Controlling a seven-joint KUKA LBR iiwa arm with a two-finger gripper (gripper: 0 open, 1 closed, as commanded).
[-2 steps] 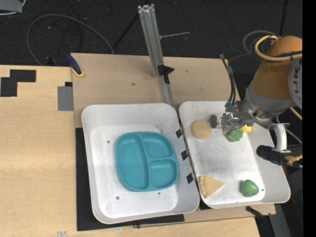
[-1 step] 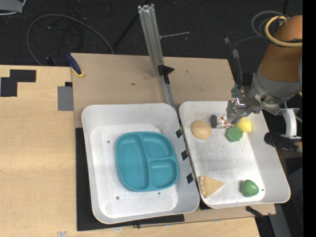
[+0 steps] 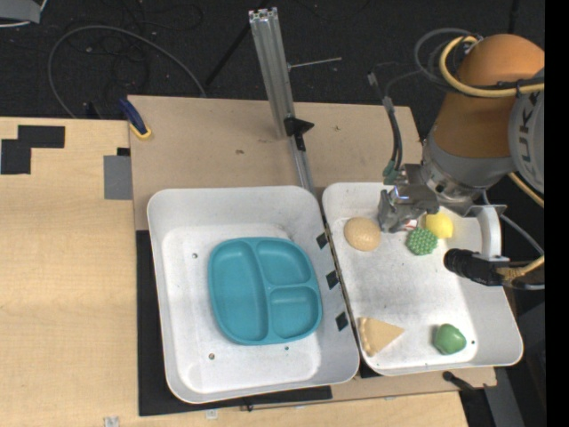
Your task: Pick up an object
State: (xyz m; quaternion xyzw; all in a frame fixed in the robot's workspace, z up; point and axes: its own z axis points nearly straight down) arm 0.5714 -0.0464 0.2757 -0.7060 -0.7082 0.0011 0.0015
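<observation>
The right bin holds a tan round bun-like piece, a bumpy green ball, a yellow piece, a tan wedge and a green pepper-like piece. My gripper hangs over the bin's far end, just right of the tan round piece and left of the green ball and yellow piece. Nothing shows between its tips.
The left bin carries a teal divided tray. A metal post rises behind the bins. Black clips sit along the seam between the bins. The arm's black side fitting overhangs the right bin's right edge.
</observation>
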